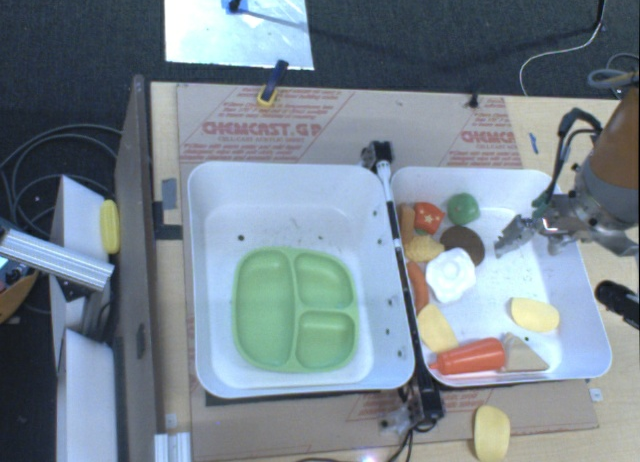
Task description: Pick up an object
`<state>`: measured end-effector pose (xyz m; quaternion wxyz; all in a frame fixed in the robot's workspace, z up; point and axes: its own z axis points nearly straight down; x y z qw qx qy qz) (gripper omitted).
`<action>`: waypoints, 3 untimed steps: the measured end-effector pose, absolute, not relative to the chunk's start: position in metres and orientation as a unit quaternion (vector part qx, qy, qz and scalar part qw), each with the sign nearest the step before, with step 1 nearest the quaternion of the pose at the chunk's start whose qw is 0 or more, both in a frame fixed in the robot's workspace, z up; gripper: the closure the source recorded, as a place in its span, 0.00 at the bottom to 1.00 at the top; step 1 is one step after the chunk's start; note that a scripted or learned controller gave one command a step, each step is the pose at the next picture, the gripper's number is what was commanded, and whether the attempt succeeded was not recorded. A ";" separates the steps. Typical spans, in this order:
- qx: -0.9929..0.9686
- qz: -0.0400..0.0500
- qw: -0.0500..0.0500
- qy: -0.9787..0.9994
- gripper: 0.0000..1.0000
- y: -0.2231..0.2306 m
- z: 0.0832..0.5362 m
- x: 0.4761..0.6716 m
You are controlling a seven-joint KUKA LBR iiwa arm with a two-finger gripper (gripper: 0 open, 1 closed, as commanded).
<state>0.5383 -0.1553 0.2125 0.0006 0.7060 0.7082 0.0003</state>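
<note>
Grey two-finger gripper [512,235] in right white bin [580,280] — fingers seem slightly apart, holding nothing; round brown disc [466,243] lies just left — nearest.

Bench [330,115], two white bins [290,195], yellow piece [491,432]

A green divided plate [295,308] is seen lying in the white bin [215,190] well apart from the gripper [513,234], to its left in the view. A printed cardboard sheet [300,125] is spread beneath both bins. A shiny sheet [240,10] is laid on the dark floor, far above and left of the gripper.
</note>
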 end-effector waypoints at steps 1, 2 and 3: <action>0.704 0.001 0.002 0.710 0.00 -0.134 0.150 0.589; 0.705 0.001 0.001 0.709 0.00 -0.134 0.083 0.621; 0.705 0.002 0.002 0.710 1.00 -0.135 0.096 0.620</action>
